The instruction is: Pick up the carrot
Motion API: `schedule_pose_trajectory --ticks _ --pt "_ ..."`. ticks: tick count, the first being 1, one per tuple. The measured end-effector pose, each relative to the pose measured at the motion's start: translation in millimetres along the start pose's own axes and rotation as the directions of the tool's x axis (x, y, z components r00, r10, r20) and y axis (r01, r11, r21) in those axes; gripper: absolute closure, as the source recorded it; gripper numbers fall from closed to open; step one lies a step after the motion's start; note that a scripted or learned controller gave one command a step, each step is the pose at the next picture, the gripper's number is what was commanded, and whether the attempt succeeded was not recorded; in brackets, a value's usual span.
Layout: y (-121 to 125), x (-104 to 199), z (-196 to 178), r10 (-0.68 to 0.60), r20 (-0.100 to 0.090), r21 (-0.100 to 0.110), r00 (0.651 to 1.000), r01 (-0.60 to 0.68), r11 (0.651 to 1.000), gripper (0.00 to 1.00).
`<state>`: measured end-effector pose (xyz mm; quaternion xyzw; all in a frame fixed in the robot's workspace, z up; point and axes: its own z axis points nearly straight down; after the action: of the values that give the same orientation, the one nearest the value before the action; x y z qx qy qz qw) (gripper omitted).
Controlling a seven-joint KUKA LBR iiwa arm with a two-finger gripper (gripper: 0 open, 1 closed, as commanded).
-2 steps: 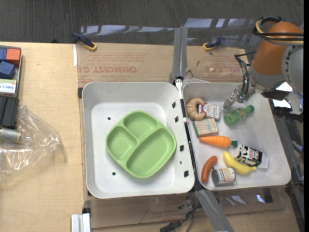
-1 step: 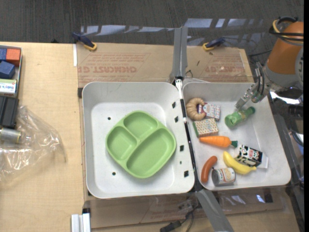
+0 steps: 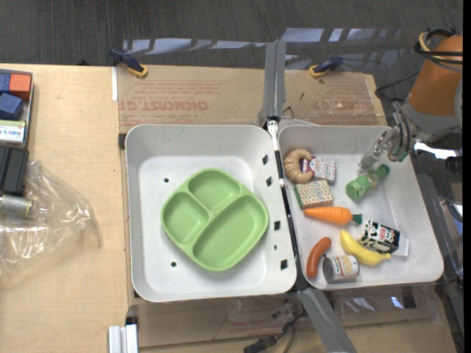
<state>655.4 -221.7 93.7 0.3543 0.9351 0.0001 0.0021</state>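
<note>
One carrot mid-bin, hemmed by toys, fingers near far rim

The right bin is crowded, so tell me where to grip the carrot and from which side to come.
Grip the carrot across its thick orange middle, coming straight down from above. It lies flat, lengthwise left to right, green end at right; the patterned box sits close behind, so close the fingers front to back, carefully.

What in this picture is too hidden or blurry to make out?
- Gripper: small and blurred, so its grip is unclear.
- Arm: cut off by the right edge.
- Milk carton: partly behind the banana.
- Labels on the can and small boxes: too small to read.
</note>
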Motion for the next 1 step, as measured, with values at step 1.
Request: schedule_pose_trajectory --ticks 1 --pt "-0.4 2.3 0.8 -0.093 -0.001 0.001 0.996 0.093 0.996 1.0"
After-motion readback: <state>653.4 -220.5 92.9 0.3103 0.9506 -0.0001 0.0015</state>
